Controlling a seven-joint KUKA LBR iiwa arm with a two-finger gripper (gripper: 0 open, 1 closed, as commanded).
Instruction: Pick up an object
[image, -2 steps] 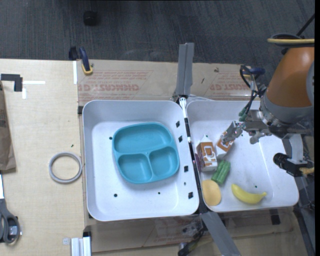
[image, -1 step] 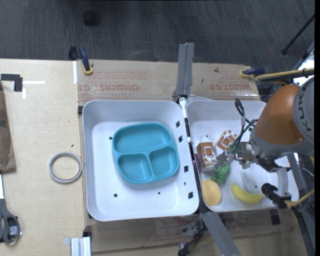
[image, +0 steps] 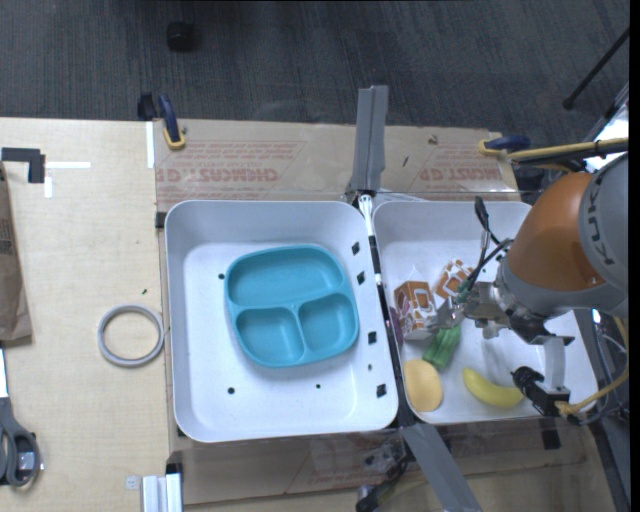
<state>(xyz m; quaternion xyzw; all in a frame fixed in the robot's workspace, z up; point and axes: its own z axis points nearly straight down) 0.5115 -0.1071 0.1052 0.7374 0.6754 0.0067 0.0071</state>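
1. Gripper (image: 452, 318) sits low in the right bin (image: 455, 215), right over the pile of stuff on that bin's left side. Honestly can't tell from here how the pincer stands, released or clenched; the metal end is buried in the clutter and the orange-banded arm (image: 560, 245) bulks over the rest.

2. Candidates in that bin: a green cucumber-looking thing (image: 441, 346) just under the gripper, a brown-and-white snack packet (image: 412, 299) touching its left side, another orange-and-white packet (image: 455, 275) just above, a yellow lemon-ish lump (image: 423, 385) near the front wall, and a banana (image: 491, 389) to the right of that.

3. My guess is it's going for the green one, since the tool tip is basically on its upper end. Nothing looks lifted yet, so I'd call the pick not done.

4. To do this well: straddle the green piece across its narrow width, not along its length, and get low enough that the pads catch the body instead of skating off the rounded top.

5. Watch the snack packet. It's crowding that side, so a finger could land on crinkly wrapper and the grab would slip or drag two things.

6. Left bin (image: 190, 300) has a blue divided plate (image: 291, 305); a grey tape ring (image: 131, 334) lies on the bench beside it. Neither matters here.
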